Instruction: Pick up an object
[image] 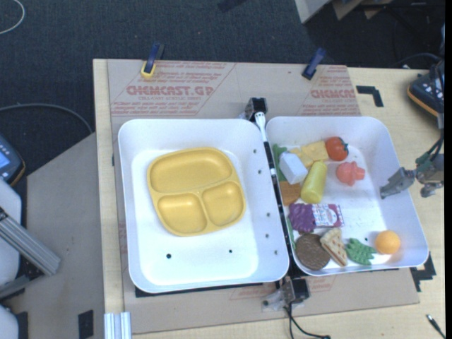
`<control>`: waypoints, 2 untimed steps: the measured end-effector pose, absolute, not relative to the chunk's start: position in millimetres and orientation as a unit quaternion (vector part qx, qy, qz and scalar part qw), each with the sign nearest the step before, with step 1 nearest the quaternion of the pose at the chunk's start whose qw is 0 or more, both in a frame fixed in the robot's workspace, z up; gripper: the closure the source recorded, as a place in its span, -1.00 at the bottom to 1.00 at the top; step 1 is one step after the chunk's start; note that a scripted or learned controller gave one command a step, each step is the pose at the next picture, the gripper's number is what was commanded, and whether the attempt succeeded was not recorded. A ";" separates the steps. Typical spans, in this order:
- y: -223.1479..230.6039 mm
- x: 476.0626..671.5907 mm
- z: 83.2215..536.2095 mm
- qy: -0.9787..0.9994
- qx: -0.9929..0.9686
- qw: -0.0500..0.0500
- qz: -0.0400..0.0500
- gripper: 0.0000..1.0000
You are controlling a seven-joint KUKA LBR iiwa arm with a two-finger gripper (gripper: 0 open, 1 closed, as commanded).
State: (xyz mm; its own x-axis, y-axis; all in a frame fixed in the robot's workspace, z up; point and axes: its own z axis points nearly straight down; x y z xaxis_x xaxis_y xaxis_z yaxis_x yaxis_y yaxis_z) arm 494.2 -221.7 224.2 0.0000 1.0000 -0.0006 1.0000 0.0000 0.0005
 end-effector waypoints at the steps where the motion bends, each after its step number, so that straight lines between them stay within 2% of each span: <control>1: -211.8 492.2 165.2 0.707 0.707 -0.004 -0.001 -1.00; 2: -210.7 492.6 101.2 0.707 0.707 -0.004 -0.001 -1.00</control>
State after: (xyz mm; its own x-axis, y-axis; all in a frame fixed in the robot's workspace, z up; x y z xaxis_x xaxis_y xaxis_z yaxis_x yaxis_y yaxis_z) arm 492.6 -210.7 101.2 0.0002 1.0000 0.0038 1.0000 -0.0001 -0.0068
